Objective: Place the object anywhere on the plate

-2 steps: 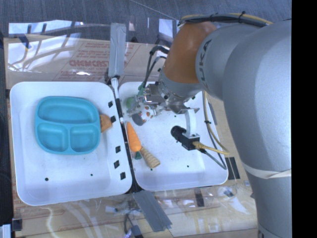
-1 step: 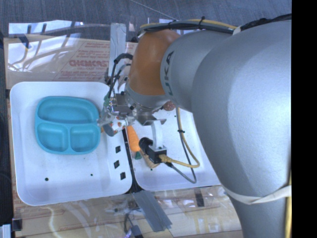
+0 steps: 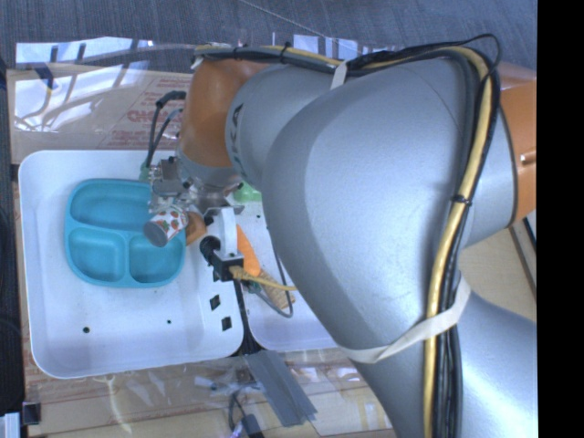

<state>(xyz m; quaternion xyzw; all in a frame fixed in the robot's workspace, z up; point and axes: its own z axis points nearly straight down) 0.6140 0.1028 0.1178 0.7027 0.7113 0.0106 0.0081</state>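
**benchwatcher:** Over the right of the camera view, most of the room is taken up by the grey arm (image 3: 383,199), with the orange band seen up by the wrist. Below it, the left white bin (image 3: 55,336) and a strip of the right white bin (image 3: 292,331) can be made out. A blue divided plate (image 3: 91,245) is sat in the left bin. The gripper (image 3: 175,206) is parked at the plate's right edge. A small spotted cup (image 3: 164,230), white with red dots and a grey mouth, is seen tilted just under it and overlapping the plate rim.

**gripnerd:** So is the cup actually held?

**benchwatcher:** Can't be told tbh. The cup is touching or just below the gripper, but whether the gripper is open or closed isn't shown clearly. Whether the cup is resting on the rim or hanging above it can't be called either.

**gripnerd:** How's it expected to handle?

**benchwatcher:** Probably light, stiff and smooth, so it's likely to roll or slip if it's dropped on its side. A pinch across the wall near the middle would be favoured, not the rim. The compartment ridges could tip it. An orange carrot-like piece (image 3: 248,250) and a bit of something green (image 3: 246,191) are left in the right bin, partly hidden.
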